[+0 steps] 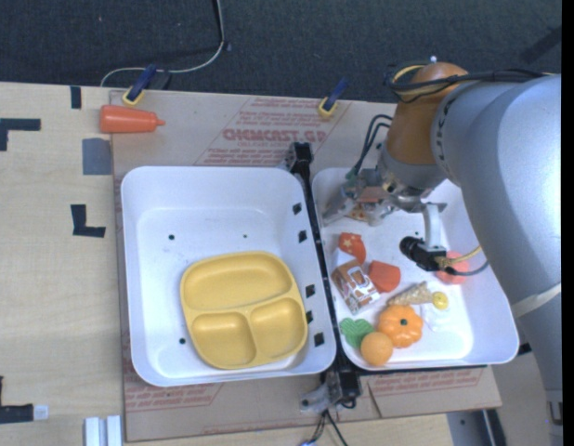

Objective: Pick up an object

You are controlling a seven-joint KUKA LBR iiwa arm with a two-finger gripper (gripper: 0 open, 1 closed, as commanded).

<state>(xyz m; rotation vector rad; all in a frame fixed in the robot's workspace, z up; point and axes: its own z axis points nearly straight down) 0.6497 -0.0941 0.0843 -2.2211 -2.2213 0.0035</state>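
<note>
Arm reaches in from the right, wrist bent down over the upper left of the right bin; whether the gripper is open or closed cannot be told.

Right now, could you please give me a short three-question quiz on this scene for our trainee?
1. True or false: the yellow plate lies in the left bin.
2. Over which bin is the gripper? A: left bin. B: right bin.
3. How many compartments does the yellow plate have?

Key: 1 true; 2 B; 3 three.
</note>
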